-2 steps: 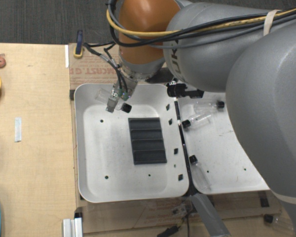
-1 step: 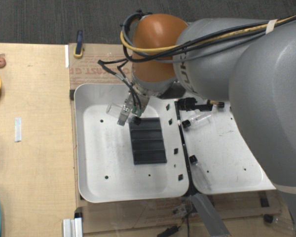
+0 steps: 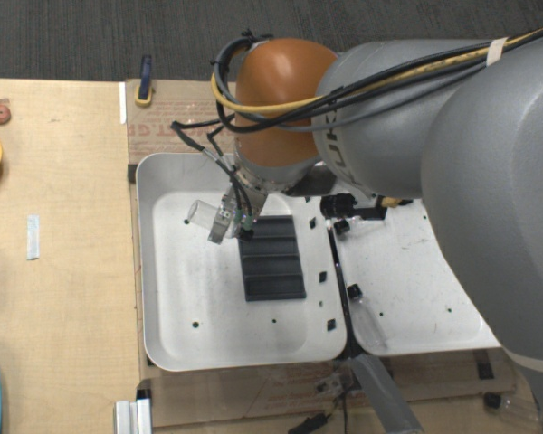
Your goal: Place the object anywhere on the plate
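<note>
Fingers hang low over the left white bin, near its back half; the wrist hides them from above, so whether they are spread or pressed together cannot be told, and nothing can be seen between them. Just right of and below the fingertips a black rectangular slab lies flat on the bin floor, matte, with raised crosswise ribs dividing it into bands; its upper left corner lies beside the fingertips, and contact cannot be confirmed. A small pale, translucent piece sits on the bin floor just left of the fingers; its shape is too faint to make out. Both bins are shallow, smooth white plastic with rounded corners and small dark studs; the right bin is partly covered by the grey arm, whose glossy orange band carries yellow and black cables. Brown cardboard behind the left bin bears red printing, not legible. The bench is light wood grain. A blue clamp stands at the cardboard's back edge.
</note>
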Action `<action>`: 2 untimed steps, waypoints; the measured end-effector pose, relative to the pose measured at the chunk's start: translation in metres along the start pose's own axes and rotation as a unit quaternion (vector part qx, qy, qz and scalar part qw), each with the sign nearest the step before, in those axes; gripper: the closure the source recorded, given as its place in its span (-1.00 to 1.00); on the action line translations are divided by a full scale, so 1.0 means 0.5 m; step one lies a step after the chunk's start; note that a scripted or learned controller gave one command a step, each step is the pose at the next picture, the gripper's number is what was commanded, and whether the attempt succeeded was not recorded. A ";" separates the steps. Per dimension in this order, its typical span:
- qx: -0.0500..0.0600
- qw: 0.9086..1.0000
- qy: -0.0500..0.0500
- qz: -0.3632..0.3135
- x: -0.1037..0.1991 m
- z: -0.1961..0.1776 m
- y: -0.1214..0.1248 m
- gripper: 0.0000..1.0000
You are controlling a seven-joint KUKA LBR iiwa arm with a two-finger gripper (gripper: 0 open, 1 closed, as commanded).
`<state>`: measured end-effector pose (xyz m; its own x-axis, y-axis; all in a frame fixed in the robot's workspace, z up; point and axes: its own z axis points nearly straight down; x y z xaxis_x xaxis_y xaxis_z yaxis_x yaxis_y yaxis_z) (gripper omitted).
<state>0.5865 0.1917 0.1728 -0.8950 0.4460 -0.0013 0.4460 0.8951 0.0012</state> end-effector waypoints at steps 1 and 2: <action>0.001 1.000 0.001 -0.027 0.076 0.005 0.018 1.00; 0.001 0.998 0.000 -0.065 0.100 -0.189 0.031 1.00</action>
<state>0.5487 0.2279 0.2671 -0.9453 0.3262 -0.0009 0.3262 0.9453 -0.0007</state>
